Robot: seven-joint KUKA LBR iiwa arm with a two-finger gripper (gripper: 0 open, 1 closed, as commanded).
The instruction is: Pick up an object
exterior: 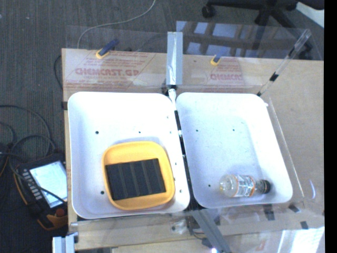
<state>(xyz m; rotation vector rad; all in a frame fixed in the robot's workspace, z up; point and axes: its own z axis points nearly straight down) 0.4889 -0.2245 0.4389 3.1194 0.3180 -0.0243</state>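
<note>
Yellow tray [138,176] left, bottle [244,185] right.

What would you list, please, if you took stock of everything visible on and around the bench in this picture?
left bin: one, white, on the bench's left half
right bin: one, white, beside the left bin, their inner edges touching
yellow tray: one, yellow with a dark ribbed centre, lying flat in the left bin near its front edge
plastic bottle: one, clear with a dark cap, lying on its side in the right bin's front corner
clamps: two, yellow and blue, at the bench's back edge
device with a screen: one, orange and black, on the floor left of the bench
office chair base: one, black, on the carpet behind the bench
</note>
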